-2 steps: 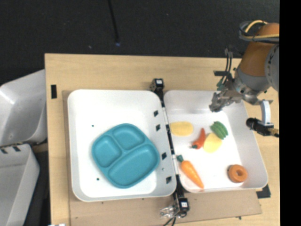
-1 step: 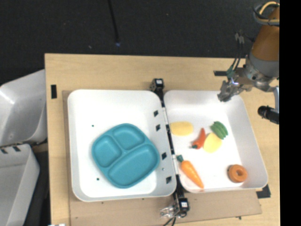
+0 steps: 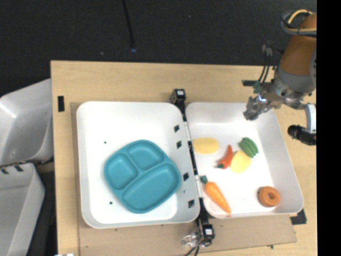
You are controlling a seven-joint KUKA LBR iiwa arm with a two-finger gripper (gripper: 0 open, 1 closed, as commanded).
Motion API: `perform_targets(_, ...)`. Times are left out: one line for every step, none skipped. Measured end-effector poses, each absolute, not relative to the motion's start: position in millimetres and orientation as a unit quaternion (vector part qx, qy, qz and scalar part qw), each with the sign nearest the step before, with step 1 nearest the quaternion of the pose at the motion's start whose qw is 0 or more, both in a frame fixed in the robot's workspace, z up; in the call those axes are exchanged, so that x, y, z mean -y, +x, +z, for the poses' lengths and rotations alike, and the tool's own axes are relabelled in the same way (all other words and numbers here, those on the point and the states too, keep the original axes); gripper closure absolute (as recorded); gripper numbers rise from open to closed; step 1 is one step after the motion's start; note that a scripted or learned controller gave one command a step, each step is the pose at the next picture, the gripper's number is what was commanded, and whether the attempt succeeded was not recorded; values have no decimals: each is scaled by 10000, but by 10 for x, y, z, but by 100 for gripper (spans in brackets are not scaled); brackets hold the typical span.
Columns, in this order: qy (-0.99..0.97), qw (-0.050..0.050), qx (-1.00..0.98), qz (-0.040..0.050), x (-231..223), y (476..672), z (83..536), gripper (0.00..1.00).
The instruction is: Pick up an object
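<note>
Carrot point(image 3: 217, 196) at front edge of rt bin point(image 3: 282, 143), orange donut point(image 3: 269, 196) to its right. Further back: chili point(image 3: 226, 157), lemon point(image 3: 240, 162), green veg point(image 3: 248, 146), yellow potato-like piece point(image 3: 205, 145). Tool point(image 3: 253, 111) over bin's back rim, nothing visibly held; open/closed can't tell. Lt bin point(image 3: 85, 143): blue divided plate point(image 3: 141, 175).

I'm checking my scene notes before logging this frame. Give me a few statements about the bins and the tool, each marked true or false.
1. The blue divided plate lies in the left bin. True.
2. The carrot lies on the plate. False: it lies in the right bin, near its front left corner.
3. The tool hangs over the right bin's far right corner. True.
4. The orange ring touches the carrot. False: they lie apart.
5. The tool holds the yellow lemon-shaped piece. False: it lies on the bin floor.
</note>
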State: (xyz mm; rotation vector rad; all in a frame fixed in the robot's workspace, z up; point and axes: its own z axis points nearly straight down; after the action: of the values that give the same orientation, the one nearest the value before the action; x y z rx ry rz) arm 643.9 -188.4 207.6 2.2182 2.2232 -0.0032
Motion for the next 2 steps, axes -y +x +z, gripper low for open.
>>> perform_targets(7055, 5, -7087, 2, 1476, 6287, 2213, 100)
perform_targets(7051, 5, -7091, 9, 1033, 6077, 2346, 100)
